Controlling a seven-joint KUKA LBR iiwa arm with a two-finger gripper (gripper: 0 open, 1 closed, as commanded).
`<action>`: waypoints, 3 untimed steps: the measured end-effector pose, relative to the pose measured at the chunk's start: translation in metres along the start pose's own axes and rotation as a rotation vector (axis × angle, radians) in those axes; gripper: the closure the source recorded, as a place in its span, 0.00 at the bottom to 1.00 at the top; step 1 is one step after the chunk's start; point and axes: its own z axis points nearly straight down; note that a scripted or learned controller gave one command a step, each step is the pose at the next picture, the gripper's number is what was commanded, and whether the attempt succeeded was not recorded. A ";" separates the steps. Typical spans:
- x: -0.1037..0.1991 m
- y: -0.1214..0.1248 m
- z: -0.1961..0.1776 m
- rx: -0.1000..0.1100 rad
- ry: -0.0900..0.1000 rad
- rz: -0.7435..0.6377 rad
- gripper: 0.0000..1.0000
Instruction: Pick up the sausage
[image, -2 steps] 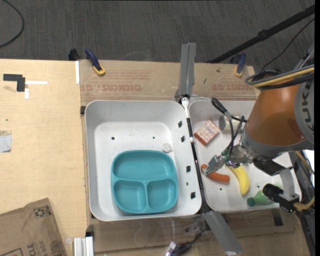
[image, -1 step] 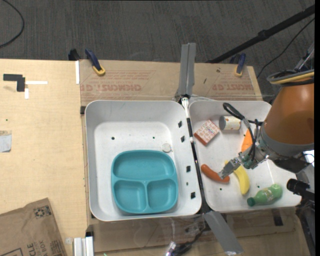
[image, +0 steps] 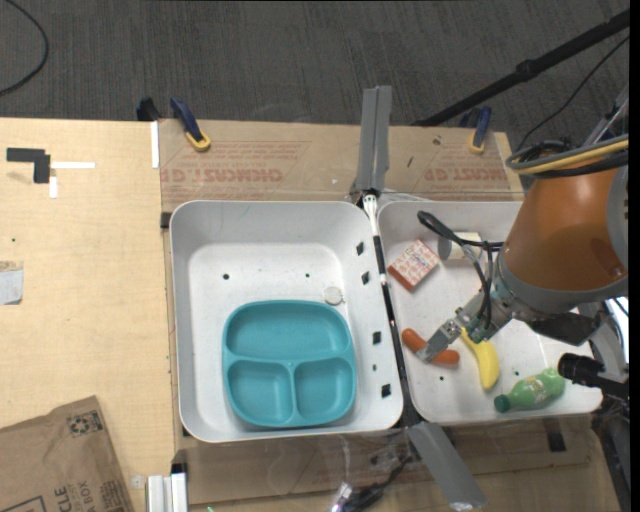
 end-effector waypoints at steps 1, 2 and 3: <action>-0.045 -0.031 0.099 -0.001 -0.001 0.069 0.00; -0.045 -0.032 0.091 -0.001 0.000 0.073 1.00; 0.022 0.043 -0.015 0.000 -0.001 0.199 1.00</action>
